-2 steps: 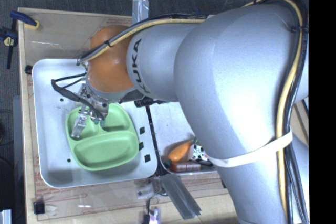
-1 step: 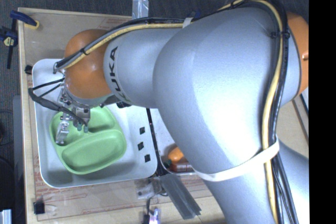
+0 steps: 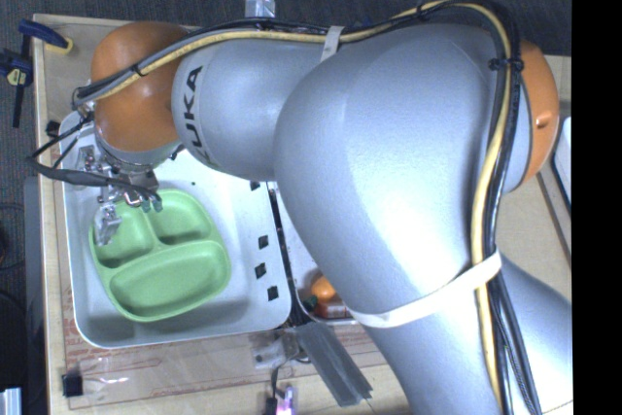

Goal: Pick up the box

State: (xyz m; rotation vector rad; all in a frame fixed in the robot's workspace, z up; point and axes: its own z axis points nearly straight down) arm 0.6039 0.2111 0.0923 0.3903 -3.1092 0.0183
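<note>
Grey and huge in the frame, the arm (image 3: 389,180) takes up most of the centre and right, curving from the lower right up and across to the upper left. Black and yellow cables (image 3: 491,121) run along its upper edge and down its right side, held by a pale strap (image 3: 428,301) around the lower part. An orange band (image 3: 136,92) sits at the upper left end of the arm, just above the wrist.

Below that band, the gripper (image 3: 126,204) hangs over the left bin (image 3: 83,316), at the upper left corner of a green divided plate (image 3: 165,272). Its metal fingers point down toward the plate's small upper left compartment; how far apart they stand cannot be told at this size and angle, and nothing can be made out between them.

That plate lies in the left bin, filling much of its floor, with two small compartments at the top and one long one at the bottom.

Right of the divider between the bins, at the lower centre, something orange (image 3: 321,287) and a reddish strip (image 3: 330,310) below it peek out from under the arm. Whether either is the box cannot be told, since the arm hides most of the right bin.

Blue clamps (image 3: 44,36) sit at the bench's upper left corner.
</note>
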